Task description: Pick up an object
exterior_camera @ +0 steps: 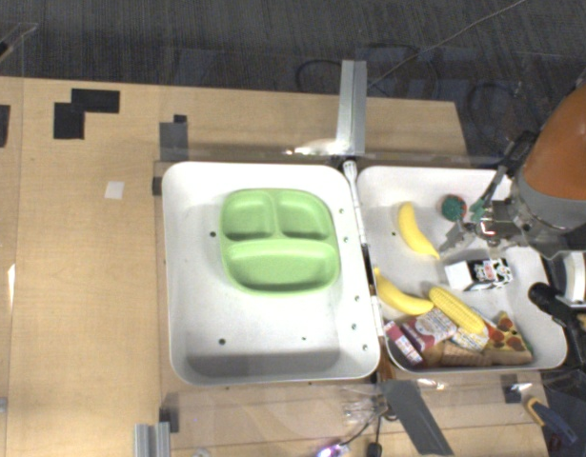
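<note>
At the near edge of the tabletop [73,303], the right bin [559,346] holds a crowd of things along its near wall: a slice of toy pizza [497,343] in the near right corner, touching a crinkled snack packet [421,334] to its left. Just behind them lies a corn cob [457,311], slanted, its left end touching a banana [400,298] that rests against the wall shared with the left bin [192,255]. A little farther in, near the middle of the right bin, sits a small white box with dark print [478,273]. Beyond it, a second banana [415,229] lies on its own, running from the far side toward the near side, and a small teal round object [453,206] sits near the far wall.

The left bin carries a green divided plate [273,239], placed toward its far half, apart from all walls.

The gripper [469,228] hangs low over the right bin, between the teal object and the white box, just right of the second banana. Its fingers [452,240] look fairly close together with nothing between them, though the angle makes the gap hard to judge. The arm [564,165], with its orange band, comes in over the right edge of the tabletop.
</note>
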Tool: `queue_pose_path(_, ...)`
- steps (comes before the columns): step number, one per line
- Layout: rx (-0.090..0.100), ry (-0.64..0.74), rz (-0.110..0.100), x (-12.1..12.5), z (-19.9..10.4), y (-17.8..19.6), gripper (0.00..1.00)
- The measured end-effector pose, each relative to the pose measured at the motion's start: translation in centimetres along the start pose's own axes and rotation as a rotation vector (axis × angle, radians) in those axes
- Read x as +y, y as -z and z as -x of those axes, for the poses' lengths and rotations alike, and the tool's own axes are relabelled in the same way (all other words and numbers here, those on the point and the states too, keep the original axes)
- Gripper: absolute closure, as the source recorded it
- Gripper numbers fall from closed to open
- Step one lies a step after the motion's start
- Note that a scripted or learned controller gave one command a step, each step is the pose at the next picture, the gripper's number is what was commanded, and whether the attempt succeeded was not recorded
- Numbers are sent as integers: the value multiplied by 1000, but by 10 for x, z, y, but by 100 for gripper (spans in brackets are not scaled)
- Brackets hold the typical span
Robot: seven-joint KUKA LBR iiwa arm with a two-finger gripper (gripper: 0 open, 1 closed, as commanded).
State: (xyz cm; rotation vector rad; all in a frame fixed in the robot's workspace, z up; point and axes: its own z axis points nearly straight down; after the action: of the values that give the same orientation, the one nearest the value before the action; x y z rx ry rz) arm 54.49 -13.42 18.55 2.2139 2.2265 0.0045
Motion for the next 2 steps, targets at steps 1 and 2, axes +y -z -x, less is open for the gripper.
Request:
queue_pose_path(1, -4, 334, 12, 24, -20, -95, 0)
queue_pose_path(2, -1, 334, 18, 26, -22, -83, 100)
